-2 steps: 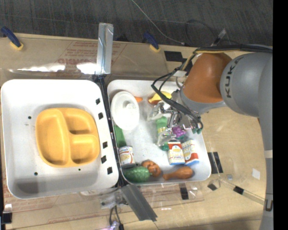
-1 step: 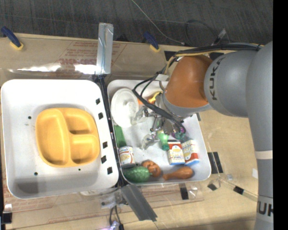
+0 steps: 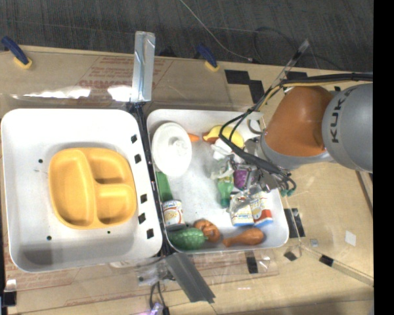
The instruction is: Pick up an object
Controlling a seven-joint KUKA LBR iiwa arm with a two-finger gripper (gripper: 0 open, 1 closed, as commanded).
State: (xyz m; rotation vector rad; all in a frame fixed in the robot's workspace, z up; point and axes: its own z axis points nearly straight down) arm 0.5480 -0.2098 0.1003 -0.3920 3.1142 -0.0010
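The gripper (image 3: 249,188) is lowered among clutter beside the white lidded pot (image 3: 172,148) in the right bin (image 3: 203,120), so 1 pickable carton (image 3: 253,212) lies beneath; its opening cannot be told.

The grey arm (image 3: 354,126) reaches in from the right, its orange band (image 3: 301,120) sitting just above the wrist. The wrist tips downward and to the left, with black cables looping over and around it. Below the band hangs the gripper (image 3: 246,179), pointed down, low and close to what lies beneath it. Its tip is lost among cables and clutter.
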